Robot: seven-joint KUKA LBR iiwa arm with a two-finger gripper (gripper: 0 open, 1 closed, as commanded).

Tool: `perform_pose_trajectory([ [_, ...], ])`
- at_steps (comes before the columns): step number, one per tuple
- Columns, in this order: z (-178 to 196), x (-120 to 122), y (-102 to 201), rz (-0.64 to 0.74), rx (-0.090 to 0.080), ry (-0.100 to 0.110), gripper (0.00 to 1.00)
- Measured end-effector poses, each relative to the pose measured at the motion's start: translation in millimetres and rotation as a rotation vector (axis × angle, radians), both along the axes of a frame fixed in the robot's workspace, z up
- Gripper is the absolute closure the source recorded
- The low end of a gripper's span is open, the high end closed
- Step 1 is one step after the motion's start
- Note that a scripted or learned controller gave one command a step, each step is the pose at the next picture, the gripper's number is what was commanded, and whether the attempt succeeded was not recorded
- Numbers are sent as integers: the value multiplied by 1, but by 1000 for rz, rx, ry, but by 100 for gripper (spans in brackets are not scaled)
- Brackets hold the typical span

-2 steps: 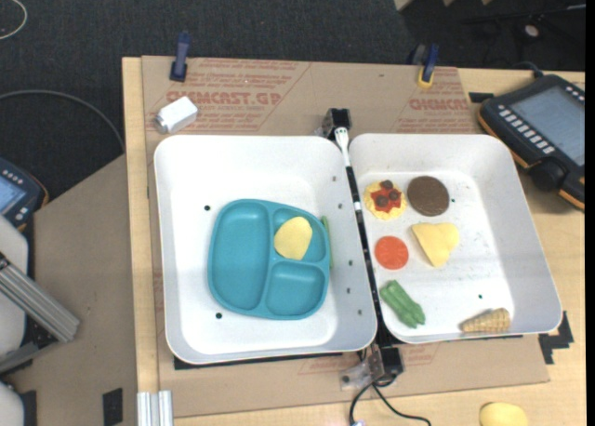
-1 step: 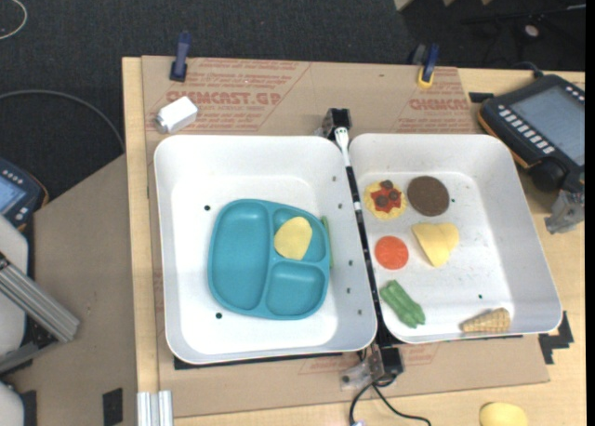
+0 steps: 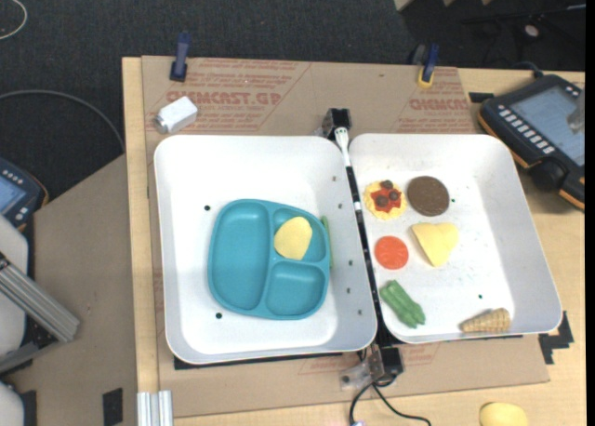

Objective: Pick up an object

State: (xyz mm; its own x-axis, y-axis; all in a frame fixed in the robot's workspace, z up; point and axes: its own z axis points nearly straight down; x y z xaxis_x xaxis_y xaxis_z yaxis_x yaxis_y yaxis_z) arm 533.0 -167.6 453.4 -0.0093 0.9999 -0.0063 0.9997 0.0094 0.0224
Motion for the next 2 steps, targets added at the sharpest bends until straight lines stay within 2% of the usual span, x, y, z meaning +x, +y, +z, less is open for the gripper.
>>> perform_pose_trajectory([
  [1,-133,-57,-12,-13,10,33,100],
  [2,-272,6,-53,-10,7,30,100],
])
